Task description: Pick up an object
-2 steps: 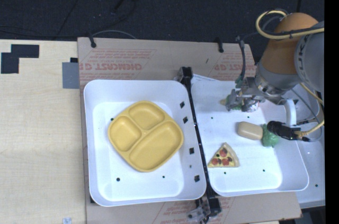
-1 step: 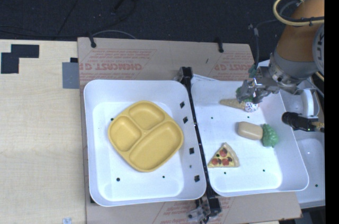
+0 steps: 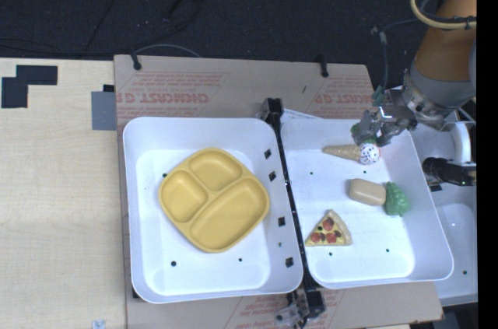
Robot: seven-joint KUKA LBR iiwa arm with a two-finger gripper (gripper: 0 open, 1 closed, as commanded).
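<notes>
- Camera view: you are looking down on two white bins side by side, the left bin (image 3: 144,164) holding a yellow divided plate (image 3: 214,198) at the centre-left of the frame, the right bin (image 3: 420,242) holding three small toys.
- The gripper (image 3: 372,127) hangs at the upper right of the frame, over the right bin's far edge, just beside the ball end of a toy ice-cream cone (image 3: 352,153). How far the jaws stand apart you cannot tell from this angle, and nothing is visibly held between them.
- The cone lies on its side, tip toward frame left. Below it, toward the right edge, rests a tan block with a green leafy end (image 3: 377,194); a toy pizza slice (image 3: 329,230) lies lower, nearer the divider.
- Your nearest candidate looks to be the cone. Judge it light, rigid and likely smooth plastic, so it may roll or slip. A hold across the thicker stretch just behind the ball seems safer than the narrow tip.
- The flat pizza slice would likely be harder to get the gripper under.
</notes>
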